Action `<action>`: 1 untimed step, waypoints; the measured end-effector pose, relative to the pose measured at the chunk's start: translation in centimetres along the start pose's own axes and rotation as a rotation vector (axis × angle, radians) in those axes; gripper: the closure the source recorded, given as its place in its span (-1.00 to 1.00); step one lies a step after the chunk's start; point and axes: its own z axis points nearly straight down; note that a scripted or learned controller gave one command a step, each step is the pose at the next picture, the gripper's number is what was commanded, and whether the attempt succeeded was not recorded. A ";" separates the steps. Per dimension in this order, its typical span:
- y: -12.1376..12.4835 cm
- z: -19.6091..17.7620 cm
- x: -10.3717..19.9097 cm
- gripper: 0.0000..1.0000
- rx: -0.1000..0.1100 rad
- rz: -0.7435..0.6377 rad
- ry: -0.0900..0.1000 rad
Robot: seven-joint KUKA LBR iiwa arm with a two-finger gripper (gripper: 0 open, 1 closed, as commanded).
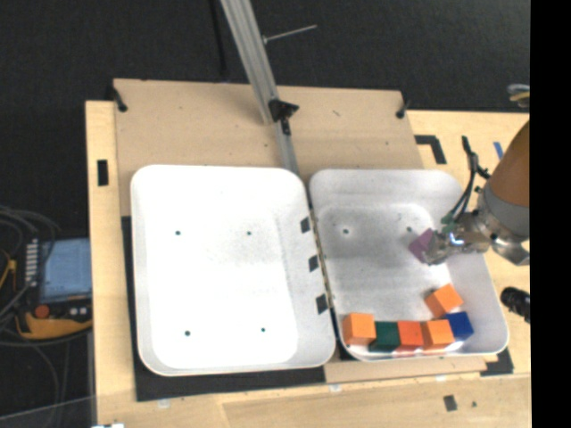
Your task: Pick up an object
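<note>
The wooden desk [268, 399] carries 2 shallow white bins side by side. At the near edge of the right bin [375, 194] sits a row of small blocks: an orange block [360, 327] on the left, then a green block [386, 334], another orange block [410, 333], a third orange block [438, 332] and a blue block [460, 325] at the right end, all close together along the bin's front wall. Just behind that row, near the right side, a tilted orange block [444, 299] stands a little apart from the others. Farther back, over the middle right of the same bin, the gripper [439, 248] reaches in from the right, with a purple block [422, 242] right at its tip. The purple block seems to sit between the jaws, but the view is too small and blurred to tell if they are pinching it or spread. Behind the gripper is the grey arm with its orange band [510, 178]. The left bin [143, 239] lies beside the right one, and they touch along the middle. At the far side of the desk a grey metal pole [254, 56] slants up and away. Off the desk on the left lies a blue box [67, 268] with cables [18, 230].
</note>
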 end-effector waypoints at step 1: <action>0.5 -6.4 -0.6 1.00 -0.001 0.000 -0.001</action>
